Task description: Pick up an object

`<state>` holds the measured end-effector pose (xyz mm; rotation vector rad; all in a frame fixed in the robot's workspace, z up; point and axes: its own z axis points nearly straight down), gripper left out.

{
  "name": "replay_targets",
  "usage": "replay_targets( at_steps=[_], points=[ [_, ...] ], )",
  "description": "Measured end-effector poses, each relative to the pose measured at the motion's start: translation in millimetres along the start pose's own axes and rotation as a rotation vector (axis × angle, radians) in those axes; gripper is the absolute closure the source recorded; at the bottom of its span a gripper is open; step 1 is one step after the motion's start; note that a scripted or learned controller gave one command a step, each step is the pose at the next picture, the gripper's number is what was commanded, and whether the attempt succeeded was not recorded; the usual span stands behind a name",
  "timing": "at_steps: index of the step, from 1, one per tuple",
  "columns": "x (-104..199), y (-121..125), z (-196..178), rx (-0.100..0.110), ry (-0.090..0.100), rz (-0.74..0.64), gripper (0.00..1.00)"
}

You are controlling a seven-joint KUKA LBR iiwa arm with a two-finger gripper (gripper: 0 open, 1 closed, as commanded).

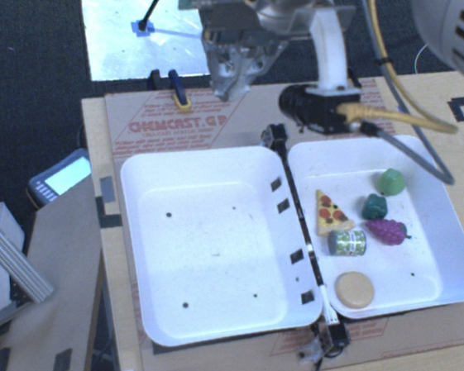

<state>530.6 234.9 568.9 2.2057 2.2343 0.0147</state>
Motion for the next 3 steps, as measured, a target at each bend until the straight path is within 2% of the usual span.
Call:
replay_targets(
  at_steps=[1, 2, 3],
  points=[
    [0, 0, 0, 0.001, 0.0, 0.0, 0.0],
    [0, 0, -11, -0.002, 0.001, -0.003, 1.0],
    [0, 0, -11, -0.001, 0.001, -0.004, 0.0]
  ],
)
